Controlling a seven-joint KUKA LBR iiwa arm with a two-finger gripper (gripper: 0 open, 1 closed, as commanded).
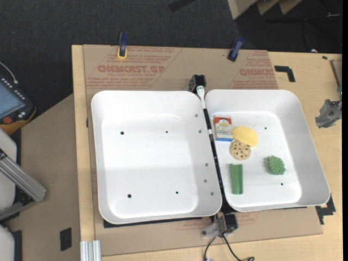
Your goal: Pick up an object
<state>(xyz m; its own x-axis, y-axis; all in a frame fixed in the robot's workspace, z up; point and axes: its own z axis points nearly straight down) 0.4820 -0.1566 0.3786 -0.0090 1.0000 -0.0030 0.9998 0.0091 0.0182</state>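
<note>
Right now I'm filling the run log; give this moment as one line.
stage: pre-grasp | gripper: at right bench edge, outside bins | right bin: carton, yellow piece, cookie, green stick, green lump | held: nothing seen

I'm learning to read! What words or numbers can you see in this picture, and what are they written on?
"CHEMCAST GP": red letters, printed on the brown board under the bins, above the left bin.
The same red printing above the right bin, on the board: only partly legible, too faint to read fully.
Small red and white box in the right bin: it has a label, but it is too small and blurred to read.
</note>
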